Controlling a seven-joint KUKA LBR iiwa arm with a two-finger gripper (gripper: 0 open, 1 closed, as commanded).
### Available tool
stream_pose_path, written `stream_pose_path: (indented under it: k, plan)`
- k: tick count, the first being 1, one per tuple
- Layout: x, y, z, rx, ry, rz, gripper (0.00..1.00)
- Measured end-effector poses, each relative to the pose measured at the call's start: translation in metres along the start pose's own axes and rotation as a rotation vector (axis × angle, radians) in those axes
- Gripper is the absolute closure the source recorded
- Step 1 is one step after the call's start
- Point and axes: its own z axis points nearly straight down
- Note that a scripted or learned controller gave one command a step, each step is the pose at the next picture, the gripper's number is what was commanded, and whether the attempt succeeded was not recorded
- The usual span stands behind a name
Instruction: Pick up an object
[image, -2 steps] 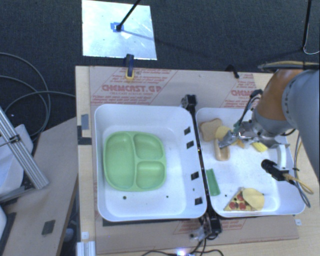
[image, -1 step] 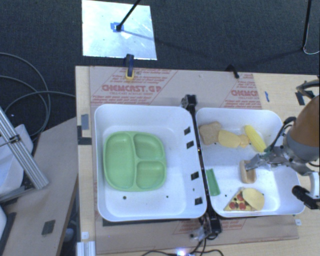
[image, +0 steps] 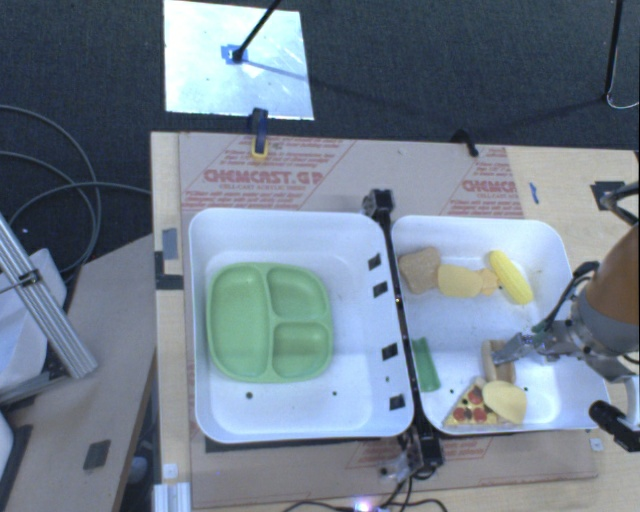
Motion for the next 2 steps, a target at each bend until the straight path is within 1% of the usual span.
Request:
stream_pose_path:
  k: [1, 2]
  plan:
    - [0.002, 0.045, -0.051, 0.003, 0.000, -0.009, 0.00]
    - [0.001, -0.001, 0.002, 0.003, 0.004, 0.003, 0.00]
